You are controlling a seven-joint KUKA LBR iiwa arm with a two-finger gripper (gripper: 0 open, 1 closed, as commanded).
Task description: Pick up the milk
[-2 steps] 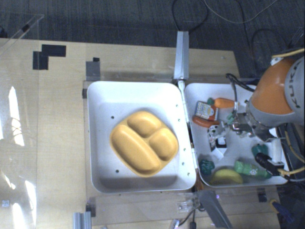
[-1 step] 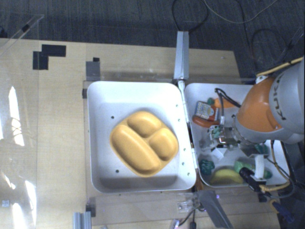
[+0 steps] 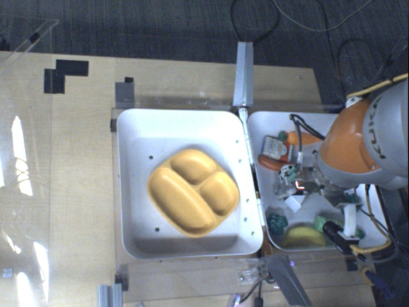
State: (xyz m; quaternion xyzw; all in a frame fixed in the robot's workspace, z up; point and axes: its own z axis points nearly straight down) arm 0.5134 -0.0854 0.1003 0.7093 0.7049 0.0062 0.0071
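The light wooden bench [image 3: 64, 190] is bearing two white bins; the gripper [image 3: 295, 183] is hovering low in the right bin [image 3: 255, 130], jaw state indeterminable; the milk carton [image 3: 273, 147] is lying just beside it, apparently not yet grasped.

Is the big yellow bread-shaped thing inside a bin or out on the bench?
Inside. The yellow bread-shaped thing lies flat on the floor of the left bin, with white bin floor showing all around it.

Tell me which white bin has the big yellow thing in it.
The left bin: a large yellow lumpy object lies in its middle. The right bin holds small items, including a banana, under the arm.
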